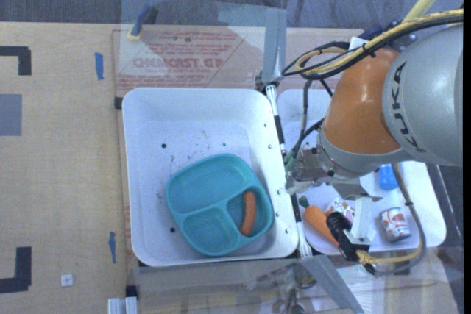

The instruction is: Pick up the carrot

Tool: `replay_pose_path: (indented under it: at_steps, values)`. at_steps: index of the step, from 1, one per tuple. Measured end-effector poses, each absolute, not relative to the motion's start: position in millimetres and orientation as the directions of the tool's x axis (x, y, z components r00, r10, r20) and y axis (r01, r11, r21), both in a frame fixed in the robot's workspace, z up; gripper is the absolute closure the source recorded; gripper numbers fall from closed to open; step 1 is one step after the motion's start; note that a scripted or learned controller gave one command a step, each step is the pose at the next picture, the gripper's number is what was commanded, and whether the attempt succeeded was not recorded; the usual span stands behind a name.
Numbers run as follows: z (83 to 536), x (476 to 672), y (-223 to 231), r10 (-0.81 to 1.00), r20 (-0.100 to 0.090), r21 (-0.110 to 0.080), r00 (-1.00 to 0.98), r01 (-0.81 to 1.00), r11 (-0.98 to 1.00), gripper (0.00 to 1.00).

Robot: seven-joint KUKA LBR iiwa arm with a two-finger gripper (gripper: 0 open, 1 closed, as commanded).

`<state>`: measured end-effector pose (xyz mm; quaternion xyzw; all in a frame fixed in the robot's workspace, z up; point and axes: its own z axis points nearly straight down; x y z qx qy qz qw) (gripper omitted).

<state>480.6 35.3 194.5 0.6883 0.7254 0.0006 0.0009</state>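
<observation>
The left bin [147, 121] has bare floor along its far and left walls, so there is open room there. One teal divided plate [199, 195] fills its near right corner, close against the right wall. The right bin [434, 232] is crowded: the arm [430, 99] hangs over most of it, leaving its near strip and right rim in sight. The arm comes in from the right, with its orange band [364, 118] above the bin's far left part and the wrist pointing down beside the wall where the two bins meet. The gripper [313, 180] sits low under the wrist, and I cannot tell whether it is open or closed. One carrot [316, 218] lies in the right bin's near left corner, just beside the gripper. One orange-brown sausage-shaped piece [249, 212] lies in the plate's right compartment. One red-and-white can [395, 223] and one blue object [387, 177] lie toward the right bin's near right side
</observation>
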Motion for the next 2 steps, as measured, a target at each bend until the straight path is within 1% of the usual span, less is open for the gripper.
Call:
replay_pose_path:
  at_steps: [1, 2]
  values:
    - [139.9, 478.7, -126.9, 0.997, 0.001, -0.002, -0.075, 0.997, 0.075, 1.0]
    - [236.8, 479.9, -119.9, 0.909, -0.001, 0.0, 0.416, 0.909, -0.416, 1.0]
